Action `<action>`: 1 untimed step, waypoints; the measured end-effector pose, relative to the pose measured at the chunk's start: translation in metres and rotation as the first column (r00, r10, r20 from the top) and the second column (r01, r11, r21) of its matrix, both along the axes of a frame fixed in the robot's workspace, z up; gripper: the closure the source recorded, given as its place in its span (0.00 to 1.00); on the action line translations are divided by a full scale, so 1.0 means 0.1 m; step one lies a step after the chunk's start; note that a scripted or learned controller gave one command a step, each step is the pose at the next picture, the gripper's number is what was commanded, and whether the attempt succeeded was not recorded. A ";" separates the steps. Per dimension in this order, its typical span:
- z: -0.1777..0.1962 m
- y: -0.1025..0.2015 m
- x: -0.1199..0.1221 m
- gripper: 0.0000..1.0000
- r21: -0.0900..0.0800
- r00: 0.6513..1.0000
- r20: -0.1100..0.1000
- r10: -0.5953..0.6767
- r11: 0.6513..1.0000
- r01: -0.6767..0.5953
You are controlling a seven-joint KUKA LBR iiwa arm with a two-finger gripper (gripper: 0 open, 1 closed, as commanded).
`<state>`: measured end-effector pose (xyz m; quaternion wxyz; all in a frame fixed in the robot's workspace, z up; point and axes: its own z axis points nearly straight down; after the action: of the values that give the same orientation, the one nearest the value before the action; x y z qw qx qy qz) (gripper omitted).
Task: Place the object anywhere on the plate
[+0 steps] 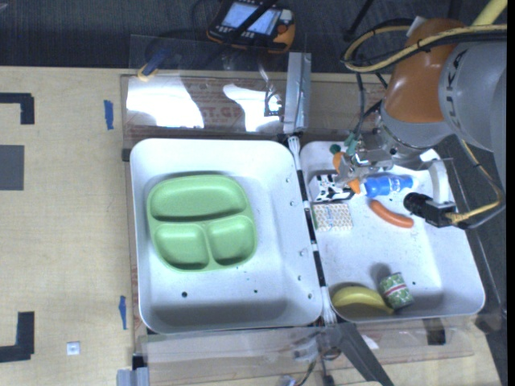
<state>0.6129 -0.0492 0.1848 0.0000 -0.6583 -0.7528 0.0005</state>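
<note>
Overhead, you see the green plate (201,219), divided into three compartments, lying in the left bin (161,300). The gripper (352,161) hangs low over the far-left part of the right bin (459,280); you cannot tell its finger state. Just beneath and beside it lie a black-and-white object (327,189), a blue bottle (388,185) and an orange carrot (392,215). A patterned square (332,216) lies nearer. A banana (358,297) and a green can (395,289) touch at the near wall.
</note>
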 end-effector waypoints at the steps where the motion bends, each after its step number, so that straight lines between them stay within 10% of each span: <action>1: 0.00 0.58 0.30 1.00 0.000 0.972 0.003 0.234 0.972 -0.234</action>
<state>0.6426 0.0090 0.1852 -0.0013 -0.5652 -0.8250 -0.0007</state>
